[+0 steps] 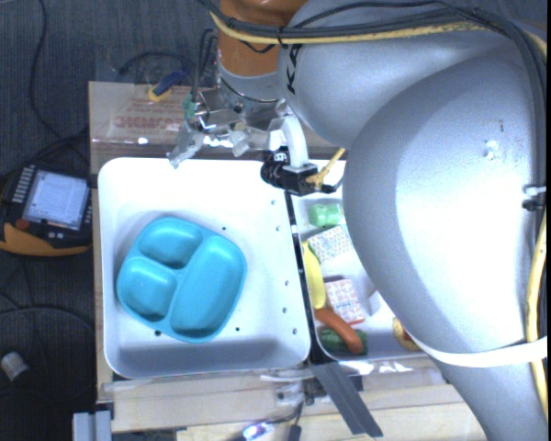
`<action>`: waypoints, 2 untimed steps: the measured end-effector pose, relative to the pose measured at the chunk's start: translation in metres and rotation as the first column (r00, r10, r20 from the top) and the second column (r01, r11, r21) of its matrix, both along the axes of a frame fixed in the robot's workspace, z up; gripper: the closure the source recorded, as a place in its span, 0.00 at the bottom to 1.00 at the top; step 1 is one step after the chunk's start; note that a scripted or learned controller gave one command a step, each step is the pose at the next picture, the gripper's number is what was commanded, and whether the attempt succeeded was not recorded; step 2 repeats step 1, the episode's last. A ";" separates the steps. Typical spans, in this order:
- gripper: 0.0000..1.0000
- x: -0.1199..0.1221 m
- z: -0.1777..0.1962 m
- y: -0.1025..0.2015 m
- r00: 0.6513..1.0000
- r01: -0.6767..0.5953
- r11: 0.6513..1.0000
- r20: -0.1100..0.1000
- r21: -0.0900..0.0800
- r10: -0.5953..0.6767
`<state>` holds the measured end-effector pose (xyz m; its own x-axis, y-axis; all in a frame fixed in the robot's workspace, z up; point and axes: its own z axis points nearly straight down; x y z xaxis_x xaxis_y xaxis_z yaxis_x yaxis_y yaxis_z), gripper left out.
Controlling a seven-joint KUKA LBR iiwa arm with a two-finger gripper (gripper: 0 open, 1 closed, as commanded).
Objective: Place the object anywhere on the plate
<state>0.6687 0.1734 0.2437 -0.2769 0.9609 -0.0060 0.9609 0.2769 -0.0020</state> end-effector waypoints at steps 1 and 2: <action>1.00 0.000 0.008 0.001 1.000 -0.003 1.000 -0.002 -0.006 0.003; 1.00 0.000 0.008 0.001 1.000 -0.003 1.000 -0.002 -0.006 0.003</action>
